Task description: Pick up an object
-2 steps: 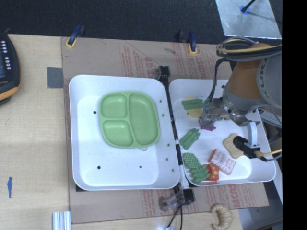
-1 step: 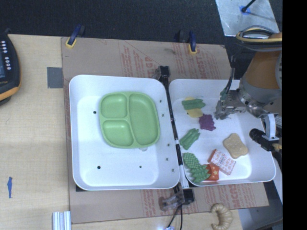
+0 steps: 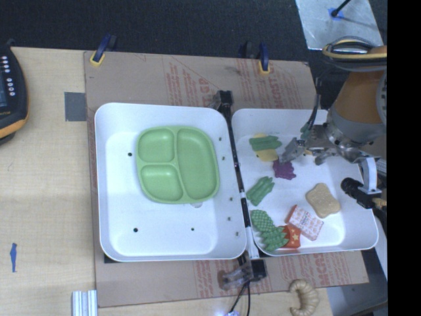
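Purple toy (image 3: 284, 170) sits in the right bin (image 3: 355, 239), just below the yellow piece (image 3: 266, 155) and green piece (image 3: 264, 141). Gripper (image 3: 291, 151) hovers right above it, fingers apart, nothing between them. Green pod (image 3: 260, 189) left of centre, tan biscuit (image 3: 322, 200) to the right, red-white packet (image 3: 305, 221) and green knobbly toy (image 3: 266, 228) near the front. Left bin (image 3: 118, 236) holds a green divided plate (image 3: 177, 164).

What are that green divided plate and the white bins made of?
The green divided plate looks like moulded plastic, matte to satin: even colour, rounded compartment ridges. The white bins look like smooth plastic too, with soft rounded rims and a faint sheen, though painted metal can't be excluded.
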Tool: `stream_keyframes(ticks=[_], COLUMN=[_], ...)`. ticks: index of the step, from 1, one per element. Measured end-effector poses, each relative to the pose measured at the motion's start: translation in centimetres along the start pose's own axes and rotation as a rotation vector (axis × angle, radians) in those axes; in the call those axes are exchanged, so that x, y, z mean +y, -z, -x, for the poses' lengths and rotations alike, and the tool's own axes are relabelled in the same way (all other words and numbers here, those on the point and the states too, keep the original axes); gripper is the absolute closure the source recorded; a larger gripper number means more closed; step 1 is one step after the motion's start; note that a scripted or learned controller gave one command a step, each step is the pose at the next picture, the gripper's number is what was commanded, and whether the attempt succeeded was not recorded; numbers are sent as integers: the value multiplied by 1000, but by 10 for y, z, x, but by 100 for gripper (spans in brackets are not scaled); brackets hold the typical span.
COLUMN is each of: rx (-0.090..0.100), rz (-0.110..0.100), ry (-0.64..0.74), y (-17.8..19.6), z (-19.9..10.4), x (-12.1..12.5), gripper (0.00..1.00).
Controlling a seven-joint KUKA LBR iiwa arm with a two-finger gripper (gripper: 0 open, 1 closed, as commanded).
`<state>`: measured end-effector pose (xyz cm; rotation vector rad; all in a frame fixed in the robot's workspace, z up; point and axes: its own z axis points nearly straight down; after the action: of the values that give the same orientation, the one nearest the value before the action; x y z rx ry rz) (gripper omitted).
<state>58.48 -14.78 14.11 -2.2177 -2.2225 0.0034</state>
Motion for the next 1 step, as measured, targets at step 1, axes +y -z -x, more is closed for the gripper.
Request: stream_keyframes(ticks=[1], rx=[1], rz=[-5], ry=[5], y=[-48], z=[-28], x=[1], gripper=[0])
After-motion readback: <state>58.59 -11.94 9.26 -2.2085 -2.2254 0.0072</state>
